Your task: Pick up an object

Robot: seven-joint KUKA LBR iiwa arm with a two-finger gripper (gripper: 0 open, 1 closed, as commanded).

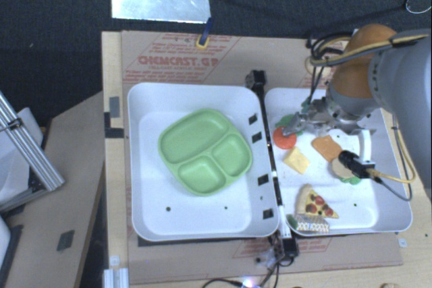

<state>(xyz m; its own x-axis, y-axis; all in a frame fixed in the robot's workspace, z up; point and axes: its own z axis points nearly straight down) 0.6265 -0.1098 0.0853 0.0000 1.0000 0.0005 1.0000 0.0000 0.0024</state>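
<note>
Claw (291,126), finger state indiscernible, low in right bin (385,212) at tomato (284,138); risk: round toy slips or rolls aside on closing, cheese wedge (295,160) and toast (327,147) crowd nearby, pizza slice (316,203) further, green plate (204,150) in left bin (145,212).

A bulky grey arm (403,74) wears an orange band (358,64), with black cables looping round it.

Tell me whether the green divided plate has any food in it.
Empty. The green divided plate lies flat in the left bin, and all three of its compartments show bare green, with no food on them.
</note>
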